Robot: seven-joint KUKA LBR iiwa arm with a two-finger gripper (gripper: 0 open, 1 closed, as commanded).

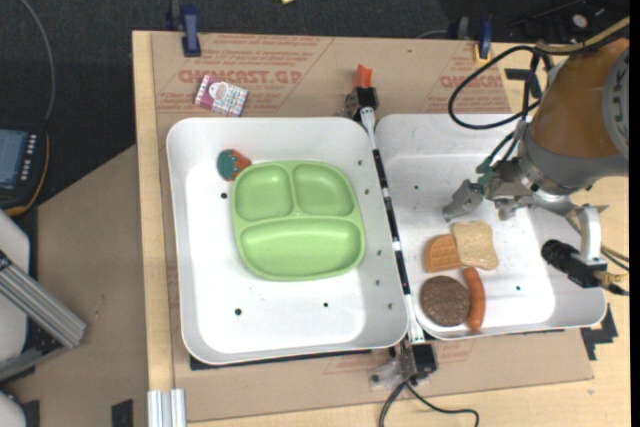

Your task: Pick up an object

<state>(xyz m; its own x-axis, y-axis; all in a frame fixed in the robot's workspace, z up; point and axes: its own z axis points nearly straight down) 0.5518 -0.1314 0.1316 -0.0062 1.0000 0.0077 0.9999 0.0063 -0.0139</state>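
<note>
The likeliest pick, as I read it, is the cluster of play food in the right bin (530, 310): a tan bread slice (475, 244), an orange piece (440, 254) touching its left side, a brown patty (444, 299) just below, and a red sausage (474, 298) lying against the patty's right. All four sit in the bin's lower middle, packed close. My end effector (470, 199) hangs just above and left of the bread slice, with nothing between its fingers that I can see; whether they are spread or pressed together I cannot tell from this slanted angle.

The risk I see is the crowding: a descent onto the bread could nudge its neighbours or catch two pieces, and flat items may slip out of a pinch.

In the left bin (200, 315) rests a green divided plate (297, 218), with a small red-and-teal object (233, 163) near its upper left corner, too small to identify. The arm's wrist hides part of the right bin, and the worktop (300, 60) beyond carries a small printed card (221, 95).
</note>
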